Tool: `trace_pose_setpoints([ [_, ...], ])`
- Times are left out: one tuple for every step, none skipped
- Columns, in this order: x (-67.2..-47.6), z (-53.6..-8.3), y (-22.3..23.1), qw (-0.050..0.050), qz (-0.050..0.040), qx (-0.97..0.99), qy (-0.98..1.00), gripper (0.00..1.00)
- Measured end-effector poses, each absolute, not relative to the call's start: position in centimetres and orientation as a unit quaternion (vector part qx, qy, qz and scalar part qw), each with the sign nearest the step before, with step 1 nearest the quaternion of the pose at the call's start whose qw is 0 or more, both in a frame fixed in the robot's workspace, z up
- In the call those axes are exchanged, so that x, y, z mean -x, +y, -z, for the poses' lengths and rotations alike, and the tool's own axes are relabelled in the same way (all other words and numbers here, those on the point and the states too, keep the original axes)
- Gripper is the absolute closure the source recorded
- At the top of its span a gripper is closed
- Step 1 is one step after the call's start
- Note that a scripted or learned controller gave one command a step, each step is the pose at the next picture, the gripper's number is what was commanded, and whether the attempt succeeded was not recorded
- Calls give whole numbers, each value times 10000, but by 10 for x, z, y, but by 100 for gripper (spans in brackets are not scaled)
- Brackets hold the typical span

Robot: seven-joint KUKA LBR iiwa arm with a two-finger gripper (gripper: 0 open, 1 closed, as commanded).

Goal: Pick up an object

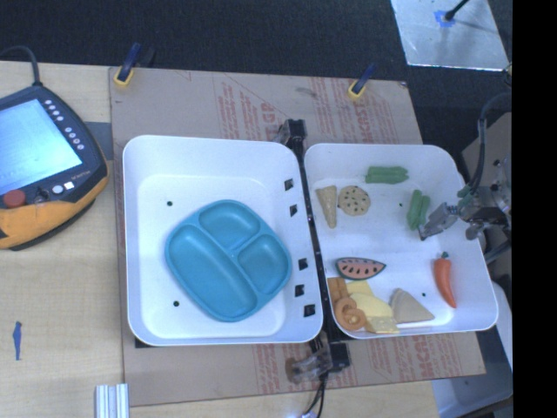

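Observation:
The right bin [452,159] holds toy foods: a green pea pod [386,175], a green pickle [418,207], a cookie [353,200], a pale cone [326,205], a watermelon slice [360,268], an orange carrot [445,281], a grey-tan wedge [411,307] and yellow and orange pieces [361,307]. My gripper [453,224] reaches in over the bin's right side, just right of the pickle and above the carrot. It is open, and only white bin floor shows between its fingers [434,221].
The left bin [144,233] carries a blue divided plate [228,259]. A tablet-like pendant [39,155] lies on the bench at far left. Clamps [127,66] hold the cardboard sheet [261,103] under the bins.

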State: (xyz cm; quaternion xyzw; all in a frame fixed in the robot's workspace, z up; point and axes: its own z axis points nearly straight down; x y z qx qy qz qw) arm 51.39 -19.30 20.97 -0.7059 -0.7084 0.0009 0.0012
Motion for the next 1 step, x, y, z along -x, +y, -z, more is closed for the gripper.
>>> trace_pose_setpoints([
  [-575, -119, -192, 20, -21, 7043, -7099, 0],
])
